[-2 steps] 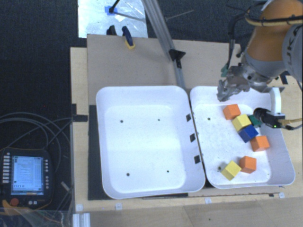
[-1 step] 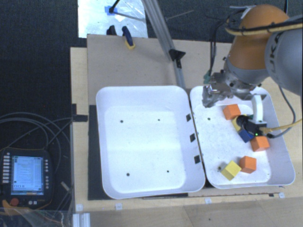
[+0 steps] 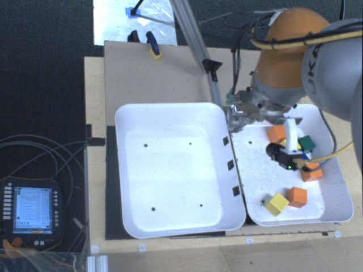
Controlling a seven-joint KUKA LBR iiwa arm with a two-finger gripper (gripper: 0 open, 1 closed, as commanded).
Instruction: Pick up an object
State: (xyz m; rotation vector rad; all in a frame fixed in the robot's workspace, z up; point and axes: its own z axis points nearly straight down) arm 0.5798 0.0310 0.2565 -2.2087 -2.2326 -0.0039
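Gripper (image 3: 243,115) at the far-left corner of the right bin (image 3: 336,209); open or closed cannot be told.
Orange blocks (image 3: 296,196), a yellow block (image 3: 277,203) and a green block (image 3: 306,143) lie in that bin.

A robotics lab: cabled teach pendant (image 3: 32,208) beside a bench (image 3: 164,78) bearing white bins (image 3: 122,120).
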